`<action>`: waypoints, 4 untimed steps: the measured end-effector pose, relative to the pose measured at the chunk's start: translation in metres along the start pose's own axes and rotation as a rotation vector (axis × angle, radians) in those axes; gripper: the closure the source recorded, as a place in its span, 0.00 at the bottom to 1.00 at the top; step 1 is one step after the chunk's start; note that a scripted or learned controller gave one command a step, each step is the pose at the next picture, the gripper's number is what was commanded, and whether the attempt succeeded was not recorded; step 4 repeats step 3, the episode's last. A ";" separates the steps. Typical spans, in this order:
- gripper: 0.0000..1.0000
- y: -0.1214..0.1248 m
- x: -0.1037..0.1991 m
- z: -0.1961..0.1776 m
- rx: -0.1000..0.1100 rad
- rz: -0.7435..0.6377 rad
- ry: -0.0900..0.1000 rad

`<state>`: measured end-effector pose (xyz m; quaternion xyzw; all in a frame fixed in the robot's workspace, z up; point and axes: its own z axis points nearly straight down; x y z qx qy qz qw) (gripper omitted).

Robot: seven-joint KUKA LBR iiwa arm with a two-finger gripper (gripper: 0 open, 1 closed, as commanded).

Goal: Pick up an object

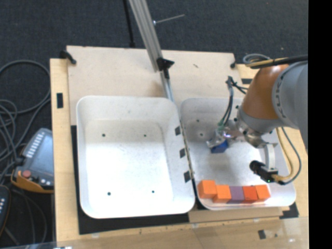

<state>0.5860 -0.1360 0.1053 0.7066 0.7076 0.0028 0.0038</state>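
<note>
My gripper point(223, 138) hangs low over the middle of the right bin point(199, 113), at the end of the grey arm with its orange band point(262, 95). A small blue block point(220, 147) lies directly at the gripper's tip, partly covered by it. Whether the block is touched or gripped is hidden. A row of blocks lines this bin's front wall: orange blocks point(209, 189) at the left, a purple block point(236, 193) in the middle, and more orange blocks point(257, 192) at the right.
The left bin point(83, 139) stands beside the right one, and their walls meet in the middle. A slanted metal pole point(148, 30) rises from behind the bins. Cables and a teach pendant point(36, 160) lie off the bench at the left.
</note>
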 end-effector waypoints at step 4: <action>1.00 0.037 0.174 -0.091 0.009 -0.008 0.004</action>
